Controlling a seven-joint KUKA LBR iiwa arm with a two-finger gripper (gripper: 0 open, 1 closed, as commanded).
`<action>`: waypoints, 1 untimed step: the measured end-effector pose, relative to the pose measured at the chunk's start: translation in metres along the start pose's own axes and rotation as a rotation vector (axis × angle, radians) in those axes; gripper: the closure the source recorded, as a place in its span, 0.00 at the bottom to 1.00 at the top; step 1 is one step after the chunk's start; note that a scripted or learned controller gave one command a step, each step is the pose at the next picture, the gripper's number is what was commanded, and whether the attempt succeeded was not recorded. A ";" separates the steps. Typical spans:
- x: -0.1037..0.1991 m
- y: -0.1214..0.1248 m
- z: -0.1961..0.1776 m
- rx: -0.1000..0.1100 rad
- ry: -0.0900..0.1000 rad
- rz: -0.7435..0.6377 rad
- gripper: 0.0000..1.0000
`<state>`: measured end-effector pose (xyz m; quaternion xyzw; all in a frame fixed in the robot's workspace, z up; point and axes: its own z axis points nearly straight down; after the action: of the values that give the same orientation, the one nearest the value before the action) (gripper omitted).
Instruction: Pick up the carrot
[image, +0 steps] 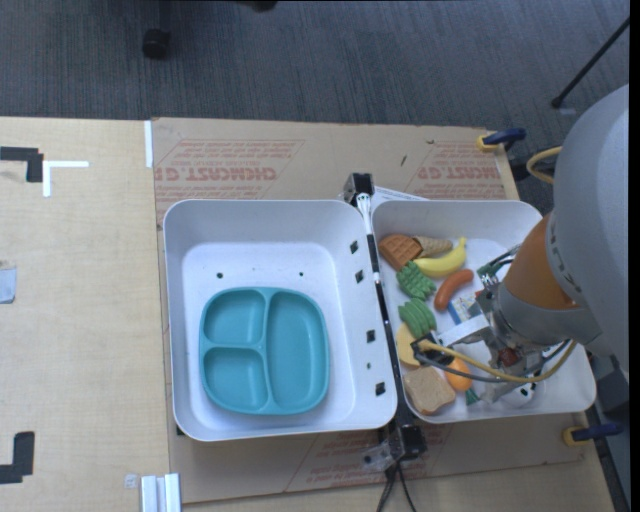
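Bright, even light, faint shadows, focus perhaps slightly soft.

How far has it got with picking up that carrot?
Nothing looks done: the carrot lies in the right bin beside the banana. In hand: the gripper is at that bin, close to it. Left: grasping and lifting it.

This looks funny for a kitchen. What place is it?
Probably a robot test lab: a grey robot arm, two white bins, toy-looking food in one and a blue tray in the other.
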<state>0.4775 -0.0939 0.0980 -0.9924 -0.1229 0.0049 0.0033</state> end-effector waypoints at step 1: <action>-0.002 0.005 0.007 -0.002 0.003 -0.071 0.00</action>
<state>0.4762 -0.0996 0.0908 -0.9874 -0.1580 0.0033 0.0027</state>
